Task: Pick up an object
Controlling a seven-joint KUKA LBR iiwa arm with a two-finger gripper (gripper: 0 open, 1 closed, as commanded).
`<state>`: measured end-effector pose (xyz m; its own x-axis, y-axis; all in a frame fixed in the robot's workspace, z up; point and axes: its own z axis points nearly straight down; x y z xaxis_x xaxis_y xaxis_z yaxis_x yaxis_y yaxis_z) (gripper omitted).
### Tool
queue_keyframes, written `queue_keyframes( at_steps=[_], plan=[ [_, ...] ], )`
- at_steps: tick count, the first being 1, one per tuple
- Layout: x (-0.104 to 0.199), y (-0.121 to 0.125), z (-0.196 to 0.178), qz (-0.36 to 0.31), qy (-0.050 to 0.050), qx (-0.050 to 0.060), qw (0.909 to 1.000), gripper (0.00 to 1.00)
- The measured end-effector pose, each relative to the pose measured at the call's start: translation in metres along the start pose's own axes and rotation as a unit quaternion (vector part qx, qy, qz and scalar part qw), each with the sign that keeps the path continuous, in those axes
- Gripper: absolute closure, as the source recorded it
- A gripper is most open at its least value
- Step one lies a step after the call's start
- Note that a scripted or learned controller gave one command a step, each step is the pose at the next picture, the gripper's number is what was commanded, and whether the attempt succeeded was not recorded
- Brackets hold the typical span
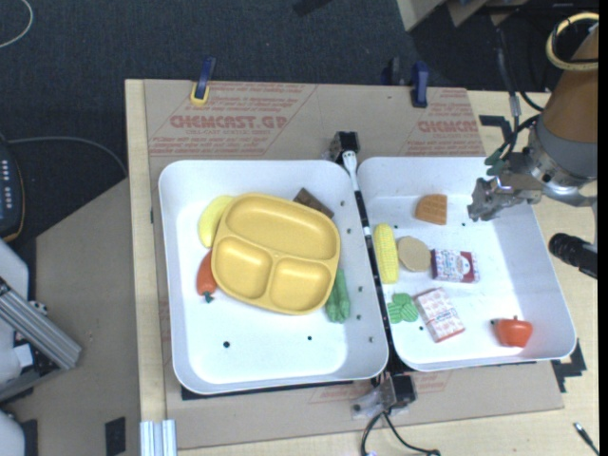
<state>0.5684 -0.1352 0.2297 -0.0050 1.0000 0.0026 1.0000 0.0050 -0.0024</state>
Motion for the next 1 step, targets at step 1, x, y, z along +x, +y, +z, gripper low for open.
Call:
queue_keyframes(
  at_steps=[1],
  plan=[
    [0.0510,-0.0022,0.0112,0.000,0.000,0.000,1.0000,1.00]
  ],
)
